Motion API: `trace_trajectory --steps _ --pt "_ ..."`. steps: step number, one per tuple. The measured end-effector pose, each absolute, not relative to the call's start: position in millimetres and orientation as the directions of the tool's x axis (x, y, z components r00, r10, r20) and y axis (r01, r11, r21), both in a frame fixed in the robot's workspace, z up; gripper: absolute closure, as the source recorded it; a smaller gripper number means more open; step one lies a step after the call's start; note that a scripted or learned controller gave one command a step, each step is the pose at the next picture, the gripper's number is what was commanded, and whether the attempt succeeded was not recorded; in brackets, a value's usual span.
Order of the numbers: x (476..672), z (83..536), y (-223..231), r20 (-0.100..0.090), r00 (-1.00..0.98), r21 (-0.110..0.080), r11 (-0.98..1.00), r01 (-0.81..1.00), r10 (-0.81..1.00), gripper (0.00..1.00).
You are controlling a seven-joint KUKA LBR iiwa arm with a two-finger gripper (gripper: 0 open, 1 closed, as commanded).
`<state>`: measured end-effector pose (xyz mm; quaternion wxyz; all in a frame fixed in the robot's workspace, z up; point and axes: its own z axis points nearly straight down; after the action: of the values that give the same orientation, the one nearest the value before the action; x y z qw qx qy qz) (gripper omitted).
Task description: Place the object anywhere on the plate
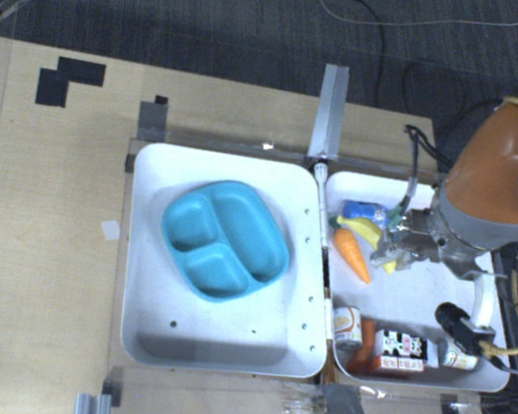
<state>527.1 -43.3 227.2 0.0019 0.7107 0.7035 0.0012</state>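
Two white bins (130, 326), one blue plate (225, 238), one carrot (351, 254), one banana (358, 229), one blue can (363, 210).

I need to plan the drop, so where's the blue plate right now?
The blue plate lies in the left bin, roughly at its middle, across the divider from the carrot and banana in the right bin.

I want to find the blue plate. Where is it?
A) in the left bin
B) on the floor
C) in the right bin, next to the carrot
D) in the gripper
A: the blue plate lies alone in the left bin, while the carrot and banana sit in the right bin by the gripper.
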Motion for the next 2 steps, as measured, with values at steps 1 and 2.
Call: trace_trajectory --steps 1,2 --pt "490.4 227.2 6.1 0.001 0.237 0.001 -0.237 0.971 0.971 1.0" --pt "543.6 203.5 79.5 0.001 0.041 0.002 -0.041 0.999 0.999 1.0"
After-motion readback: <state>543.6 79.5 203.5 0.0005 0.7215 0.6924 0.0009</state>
